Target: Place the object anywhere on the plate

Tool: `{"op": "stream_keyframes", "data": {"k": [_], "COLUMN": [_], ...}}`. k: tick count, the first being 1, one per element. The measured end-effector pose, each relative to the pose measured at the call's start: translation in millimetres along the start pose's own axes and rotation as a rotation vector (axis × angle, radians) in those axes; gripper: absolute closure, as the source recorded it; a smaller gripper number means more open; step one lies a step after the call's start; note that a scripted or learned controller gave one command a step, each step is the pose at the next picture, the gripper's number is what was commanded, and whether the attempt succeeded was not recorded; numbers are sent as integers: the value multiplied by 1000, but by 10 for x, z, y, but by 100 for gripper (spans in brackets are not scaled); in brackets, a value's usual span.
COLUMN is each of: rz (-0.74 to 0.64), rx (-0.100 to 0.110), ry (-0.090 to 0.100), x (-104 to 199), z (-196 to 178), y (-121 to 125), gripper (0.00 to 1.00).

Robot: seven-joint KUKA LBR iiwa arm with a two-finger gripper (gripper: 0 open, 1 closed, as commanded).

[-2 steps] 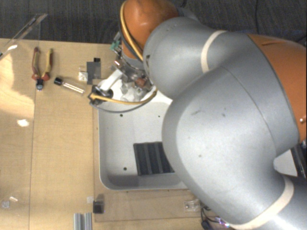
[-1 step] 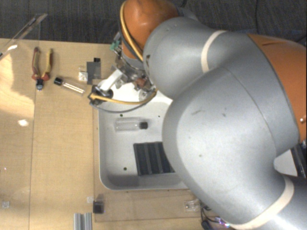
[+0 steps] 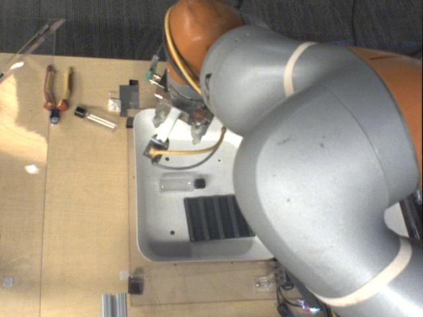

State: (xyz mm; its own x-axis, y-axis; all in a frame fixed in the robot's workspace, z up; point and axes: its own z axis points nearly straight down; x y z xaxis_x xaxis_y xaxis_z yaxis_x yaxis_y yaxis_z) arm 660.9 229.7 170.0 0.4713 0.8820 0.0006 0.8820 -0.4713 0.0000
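A small clear tube with a dark cap (image 3: 180, 183) lies on the floor of the white bin (image 3: 149, 236), near the middle of what shows. Just in front of it rests a black ridged plate (image 3: 215, 218), partly covered by the arm. My gripper (image 3: 180, 125) hangs over the far end of the bin, above and behind the tube. Its two pale fingers (image 3: 162, 117) stand apart with nothing between them. A yellow cable (image 3: 192, 152) loops under the gripper.
The big grey arm (image 3: 317, 177) hides the right side of the bin and everything to the right. On the bench to the left lie red-handled pliers (image 3: 57, 90), a small vial (image 3: 96, 117) and a black block (image 3: 130, 96).
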Motion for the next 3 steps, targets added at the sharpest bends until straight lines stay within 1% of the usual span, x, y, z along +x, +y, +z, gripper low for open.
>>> {"op": "stream_keyframes", "data": {"k": [1,2,3], "rz": [357,358,-166], "rx": [3,4,-2], "ry": [1,5,2], "x": [76,79,30], "z": [719,608,110], "y": [30,36,-89], "gripper": [0,100,100]}}
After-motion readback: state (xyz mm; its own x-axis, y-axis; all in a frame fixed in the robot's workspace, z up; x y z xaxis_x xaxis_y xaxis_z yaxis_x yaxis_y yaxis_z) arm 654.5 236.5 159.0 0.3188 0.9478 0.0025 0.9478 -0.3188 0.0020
